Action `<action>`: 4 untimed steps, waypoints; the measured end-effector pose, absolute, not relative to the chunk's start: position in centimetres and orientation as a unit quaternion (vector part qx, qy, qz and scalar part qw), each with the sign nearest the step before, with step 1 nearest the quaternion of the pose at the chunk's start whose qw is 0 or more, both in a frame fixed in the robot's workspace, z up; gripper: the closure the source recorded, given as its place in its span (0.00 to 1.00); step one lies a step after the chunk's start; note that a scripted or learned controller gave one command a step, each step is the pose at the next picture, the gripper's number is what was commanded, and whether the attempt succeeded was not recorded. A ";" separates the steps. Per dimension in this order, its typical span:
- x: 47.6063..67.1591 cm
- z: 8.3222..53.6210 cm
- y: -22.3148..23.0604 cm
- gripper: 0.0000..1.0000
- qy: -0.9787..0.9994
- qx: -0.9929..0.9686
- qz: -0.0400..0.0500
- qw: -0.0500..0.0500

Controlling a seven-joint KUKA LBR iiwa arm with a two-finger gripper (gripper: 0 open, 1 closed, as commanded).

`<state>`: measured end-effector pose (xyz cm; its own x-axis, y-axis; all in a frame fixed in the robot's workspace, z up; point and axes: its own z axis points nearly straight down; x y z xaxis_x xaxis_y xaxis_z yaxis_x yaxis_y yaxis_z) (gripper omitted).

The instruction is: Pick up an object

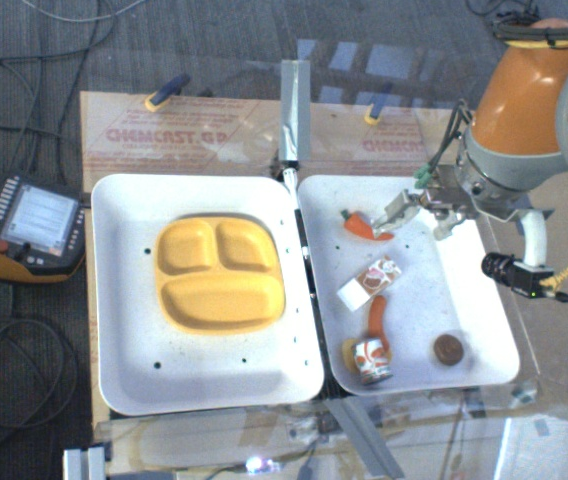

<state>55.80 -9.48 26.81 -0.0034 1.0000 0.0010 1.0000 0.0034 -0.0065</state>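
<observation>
The gripper [411,211] hangs over the right bin [484,268], fingers spread wide, gripping nothing, one tip just beside the carrot [362,226] (orange, green-topped). Below lie a wrapped packet [371,281], sausage [376,314], can [369,358] and brown disc [449,348]; the left bin [114,268] holds 1 yellow tray [221,273].

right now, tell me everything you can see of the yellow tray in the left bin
The yellow tray looks like smooth moulded plastic, roughly square with rounded corners. It has three hollows: two smaller ones side by side at the far end and one wide one across the near end. It lies flat, slightly turned, near the middle of the left bin, resting on the bin's white floor. Nothing lies in it or on it, and nothing else touches it.
</observation>
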 end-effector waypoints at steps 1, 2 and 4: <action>51.3 14.1 -11.1 0.00 -0.707 -0.707 0.002 0.004; 52.8 8.9 -13.6 0.00 -0.700 -0.714 -0.002 -0.001; 57.4 18.1 -5.6 1.00 -0.643 -0.766 0.003 0.002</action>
